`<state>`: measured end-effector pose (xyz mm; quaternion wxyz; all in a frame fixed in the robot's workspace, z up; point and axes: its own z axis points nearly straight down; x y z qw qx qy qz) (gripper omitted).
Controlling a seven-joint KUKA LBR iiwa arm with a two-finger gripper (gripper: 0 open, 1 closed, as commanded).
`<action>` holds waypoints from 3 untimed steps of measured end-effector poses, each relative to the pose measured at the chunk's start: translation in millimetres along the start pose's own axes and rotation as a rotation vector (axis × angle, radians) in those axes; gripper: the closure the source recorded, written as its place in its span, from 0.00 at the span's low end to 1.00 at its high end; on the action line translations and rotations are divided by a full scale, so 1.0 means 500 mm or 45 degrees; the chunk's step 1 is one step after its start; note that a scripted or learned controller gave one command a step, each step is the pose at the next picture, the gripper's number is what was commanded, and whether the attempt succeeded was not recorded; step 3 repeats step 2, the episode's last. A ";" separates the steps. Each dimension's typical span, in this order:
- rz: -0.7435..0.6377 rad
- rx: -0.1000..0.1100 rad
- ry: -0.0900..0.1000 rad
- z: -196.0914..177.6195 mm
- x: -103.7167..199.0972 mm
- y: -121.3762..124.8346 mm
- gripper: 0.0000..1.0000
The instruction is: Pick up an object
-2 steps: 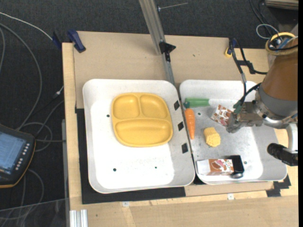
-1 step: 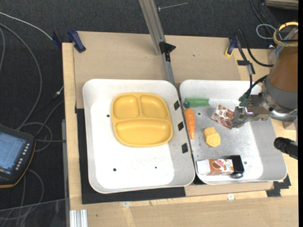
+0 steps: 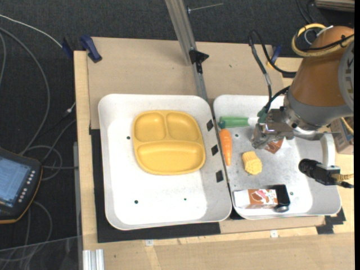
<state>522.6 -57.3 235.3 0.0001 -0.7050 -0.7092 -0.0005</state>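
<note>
My gripper (image 3: pixel 262 137) hangs low over the upper middle of the right bin (image 3: pixel 304 207), under the grey and orange arm. A small brown and red item (image 3: pixel 274 145) lies right at its lower right side, partly covered by it. Left of the gripper, an orange carrot (image 3: pixel 225 145) lies along the bin's left wall. A green and white tube (image 3: pixel 235 121) lies above the carrot. A yellow corn piece (image 3: pixel 252 163) sits below and left of the gripper. Near the front wall a white and brown carton (image 3: pixel 257 197) lies flat, with a black object (image 3: pixel 281 198) at its right end.
The left bin (image 3: pixel 112 201) holds a yellow divided plate (image 3: pixel 167 142) in its upper half. A metal pole (image 3: pixel 185 32) slants up from between the bins. Wooden bench edges surround both bins, and cables run at the upper right.
</note>
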 end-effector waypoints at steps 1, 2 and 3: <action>-0.002 -0.003 0.002 -0.019 0.102 0.038 1.00; -0.002 -0.002 0.002 -0.032 0.204 0.061 1.00; -0.002 -0.002 0.002 -0.032 0.204 0.061 1.00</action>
